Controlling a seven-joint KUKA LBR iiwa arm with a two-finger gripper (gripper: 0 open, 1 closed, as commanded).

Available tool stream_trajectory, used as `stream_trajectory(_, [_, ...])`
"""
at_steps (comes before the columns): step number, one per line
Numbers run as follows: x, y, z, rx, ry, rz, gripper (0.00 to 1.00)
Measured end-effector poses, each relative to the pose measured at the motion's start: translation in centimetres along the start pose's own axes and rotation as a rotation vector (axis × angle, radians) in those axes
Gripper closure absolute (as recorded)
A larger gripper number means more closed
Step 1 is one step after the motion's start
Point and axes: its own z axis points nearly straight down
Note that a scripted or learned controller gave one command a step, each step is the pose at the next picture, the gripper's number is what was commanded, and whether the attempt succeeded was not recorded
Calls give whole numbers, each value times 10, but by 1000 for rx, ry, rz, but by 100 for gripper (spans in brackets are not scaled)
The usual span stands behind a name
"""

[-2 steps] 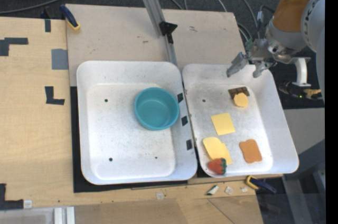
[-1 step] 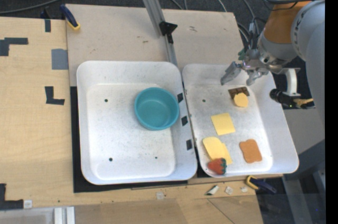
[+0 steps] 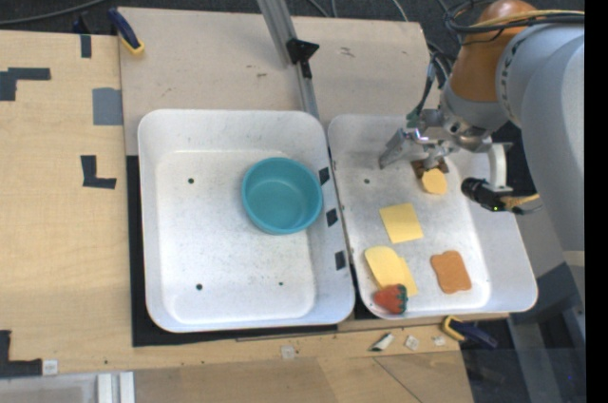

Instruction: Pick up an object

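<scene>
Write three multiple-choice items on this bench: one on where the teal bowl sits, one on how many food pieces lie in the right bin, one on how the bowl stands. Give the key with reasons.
1. Where is the teal bowl?
A. In the left bin
B. In the right bin
C. On the bare bench

2. How many food pieces lie in the right bin?
A. Two
B. Five
C. Eight

3. How does the bowl stand?
A. Upside down
B. On its side
C. Upright, mouth up

Key:
1 A, since the bowl rests on the left bin's floor near its right wall.
2 B: a small orange piece beside the gripper, a yellow square, a yellow slab, a red piece and an orange slab.
3 C, because its hollow inside faces the camera.
</scene>
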Motion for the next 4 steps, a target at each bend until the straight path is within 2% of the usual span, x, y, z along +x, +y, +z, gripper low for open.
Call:
stream_trajectory(1, [0, 1, -14, -4, 0, -1, 100])
stream_trajectory(3, [8, -7, -125, -11, -1, 0, 100])
stream_trajectory(4, [8, -7, -139, -7, 0, 1, 100])
